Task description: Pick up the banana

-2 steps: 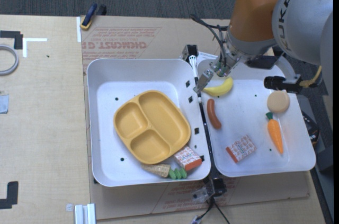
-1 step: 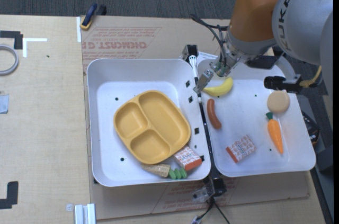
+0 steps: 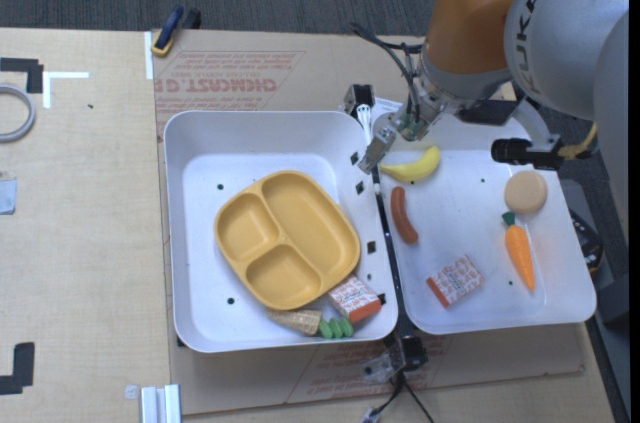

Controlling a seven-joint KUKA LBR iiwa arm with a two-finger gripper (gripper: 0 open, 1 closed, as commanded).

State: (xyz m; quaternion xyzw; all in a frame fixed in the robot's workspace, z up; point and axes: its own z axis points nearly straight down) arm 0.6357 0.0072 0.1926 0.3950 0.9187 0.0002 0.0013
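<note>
The yellow banana (image 3: 414,166) lies at the back left of the right bin (image 3: 560,311), close to the wall between the two bins. My gripper (image 3: 387,143) hangs just above and to the left of the banana's left end, over that wall. Its tip points down and to the left. Whether it touches the banana cannot be told from here. The grey arm with its orange band comes in from the upper right.
The right bin also holds a red sausage (image 3: 403,214), a carrot (image 3: 519,254), a beige ball (image 3: 526,192) and a red-and-white packet (image 3: 456,280). In the left bin (image 3: 190,211) sit a yellow divided plate (image 3: 287,238) and small toy foods (image 3: 340,311) at its front edge.
</note>
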